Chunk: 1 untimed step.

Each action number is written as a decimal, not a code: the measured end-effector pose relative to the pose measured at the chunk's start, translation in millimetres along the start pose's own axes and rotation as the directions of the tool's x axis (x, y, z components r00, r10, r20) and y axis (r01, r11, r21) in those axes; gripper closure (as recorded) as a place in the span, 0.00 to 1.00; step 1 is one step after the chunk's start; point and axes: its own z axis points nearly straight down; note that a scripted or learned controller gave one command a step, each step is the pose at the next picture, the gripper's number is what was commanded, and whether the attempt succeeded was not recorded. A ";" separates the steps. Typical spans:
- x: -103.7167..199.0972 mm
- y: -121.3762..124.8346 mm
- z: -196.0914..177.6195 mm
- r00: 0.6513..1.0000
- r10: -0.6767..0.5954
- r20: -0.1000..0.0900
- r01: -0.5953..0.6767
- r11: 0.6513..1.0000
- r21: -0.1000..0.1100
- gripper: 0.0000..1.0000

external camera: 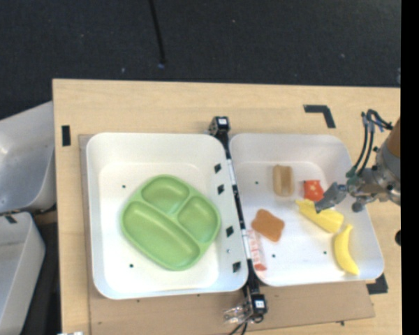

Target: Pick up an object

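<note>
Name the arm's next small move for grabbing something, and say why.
Probably lower the claw a little onto the yellow piece lying just below and left of it in the right bin. That is the nearest item; the red block and the banana sit close by, so a short straight descent seems safest.

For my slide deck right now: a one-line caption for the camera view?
Gripper hovers over the right bin near a red block, yellow piece and banana; green tray in left bin.
</note>
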 end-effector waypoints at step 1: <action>0.5 2.8 -7.1 1.000 -0.004 0.003 0.004 1.000 -0.013 0.00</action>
